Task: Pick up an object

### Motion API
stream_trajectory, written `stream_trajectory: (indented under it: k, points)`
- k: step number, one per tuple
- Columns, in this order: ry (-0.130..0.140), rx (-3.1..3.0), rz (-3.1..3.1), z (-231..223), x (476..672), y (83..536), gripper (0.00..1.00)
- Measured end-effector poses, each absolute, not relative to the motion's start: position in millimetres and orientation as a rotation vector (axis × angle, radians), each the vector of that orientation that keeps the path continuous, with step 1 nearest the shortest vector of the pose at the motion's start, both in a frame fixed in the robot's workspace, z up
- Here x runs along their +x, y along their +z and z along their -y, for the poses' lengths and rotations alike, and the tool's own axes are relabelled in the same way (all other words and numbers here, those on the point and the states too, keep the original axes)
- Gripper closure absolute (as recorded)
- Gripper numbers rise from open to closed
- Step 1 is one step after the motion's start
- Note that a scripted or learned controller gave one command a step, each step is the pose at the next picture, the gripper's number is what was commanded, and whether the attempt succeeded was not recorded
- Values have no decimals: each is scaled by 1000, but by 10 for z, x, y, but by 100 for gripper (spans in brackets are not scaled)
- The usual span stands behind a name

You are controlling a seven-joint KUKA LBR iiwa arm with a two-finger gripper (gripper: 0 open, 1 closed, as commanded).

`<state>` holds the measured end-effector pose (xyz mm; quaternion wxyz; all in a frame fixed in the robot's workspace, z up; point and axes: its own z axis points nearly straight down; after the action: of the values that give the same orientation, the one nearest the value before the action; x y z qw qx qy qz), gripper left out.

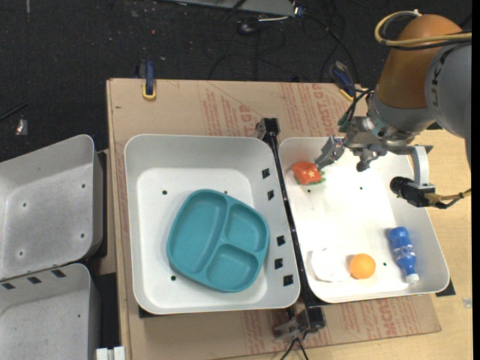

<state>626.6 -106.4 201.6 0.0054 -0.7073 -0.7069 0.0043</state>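
Observation:
In the right bin [431, 235] a red tomato-like object [306, 172] with a green bit lies near the upper left corner. An orange ball [362, 265] rests near the front, beside a white round lid [327, 265]. A blue bottle [402, 252] lies at the front right. My gripper [346, 156] hangs over the bin's upper part, its two dark fingers [328, 153] spread apart and open, with nothing between them. It is just right of the red object and apart from it.
The left bin [150, 163] holds a teal sectioned plate [217, 240]. A black divider [279, 201] runs between the bins. Folded white bin parts [45, 201] lie at far left. The grey arm with its orange band [416, 51] enters from upper right.

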Motion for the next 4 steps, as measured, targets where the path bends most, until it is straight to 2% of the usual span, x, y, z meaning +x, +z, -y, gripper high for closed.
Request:
stream_trajectory:
  k: [1,3,4]
  points:
    - [0,-2220,2223,1063,6295,2095,0]
    - [6,-2220,2216,1177,6280,1081,0]
    - [3,-2221,2219,1172,6278,914,0]
